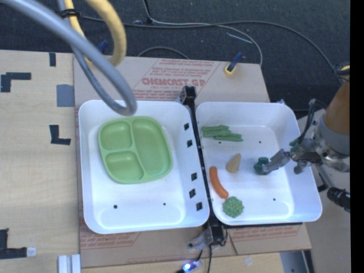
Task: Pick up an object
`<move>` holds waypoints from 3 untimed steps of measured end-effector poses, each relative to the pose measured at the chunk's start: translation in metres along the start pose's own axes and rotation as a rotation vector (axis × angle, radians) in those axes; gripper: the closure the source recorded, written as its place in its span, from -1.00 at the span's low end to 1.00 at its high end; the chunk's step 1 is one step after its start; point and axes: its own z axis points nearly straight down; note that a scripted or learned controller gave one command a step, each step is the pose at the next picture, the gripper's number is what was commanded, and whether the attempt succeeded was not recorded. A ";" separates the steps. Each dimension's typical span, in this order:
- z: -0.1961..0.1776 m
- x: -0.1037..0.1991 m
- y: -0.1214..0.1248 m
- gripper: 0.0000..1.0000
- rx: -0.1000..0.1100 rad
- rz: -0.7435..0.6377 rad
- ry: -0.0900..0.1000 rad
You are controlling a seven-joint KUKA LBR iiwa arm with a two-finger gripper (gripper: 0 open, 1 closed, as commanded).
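The right bin (284, 121) holds several toy foods. Green beans (222, 133) lie near its back left. A tan lump (233, 163) sits in the middle, an orange sausage-shaped piece (218, 182) lies by the left wall, and a green broccoli (233, 207) rests near the front. My gripper (263, 165) reaches in from the right, low over the bin floor, with its dark tip a short way right of the tan lump. Nothing shows in it.
The left bin (91, 169) holds a green divided plate (135, 149). A grey hose (85, 56) and a yellow hose (111, 21) arch over the back left. A black divider (196, 152) separates the bins. Cables lie on the dark floor behind.
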 end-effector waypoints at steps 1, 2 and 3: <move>-0.007 0.001 0.003 -1.00 -0.013 -0.005 -0.003; 0.058 -0.002 0.005 -1.00 -0.007 -0.004 -0.001; 0.120 -0.002 0.010 -1.00 -0.008 -0.005 -0.002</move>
